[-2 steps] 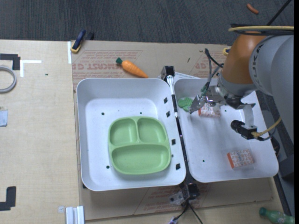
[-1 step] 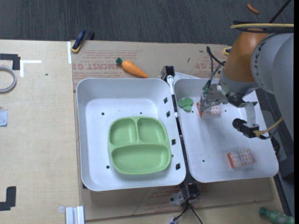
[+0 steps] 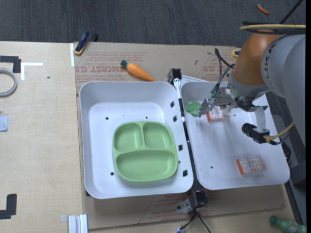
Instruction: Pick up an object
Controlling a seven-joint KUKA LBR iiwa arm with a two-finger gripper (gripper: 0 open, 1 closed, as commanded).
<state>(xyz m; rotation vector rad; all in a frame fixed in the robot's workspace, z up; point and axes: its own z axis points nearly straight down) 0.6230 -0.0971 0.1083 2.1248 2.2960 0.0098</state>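
Note:
My gripper [image 3: 210,107] is low in the right bin [image 3: 228,176], near its back left corner. A small orange and white packet [image 3: 217,115] lies right under and beside it, partly covered by the gripper body. Just to the left, a small green object [image 3: 193,107] rests against the bin's left wall. A second orange and white packet [image 3: 250,164] lies flat near the front right of the same bin, well apart from the gripper.
The left bin [image 3: 97,178] holds a green divided plate [image 3: 144,151]. A toy carrot [image 3: 137,71] lies on the cardboard behind the bins. Black cable and a connector [image 3: 255,132] hang off the wrist over the right bin.

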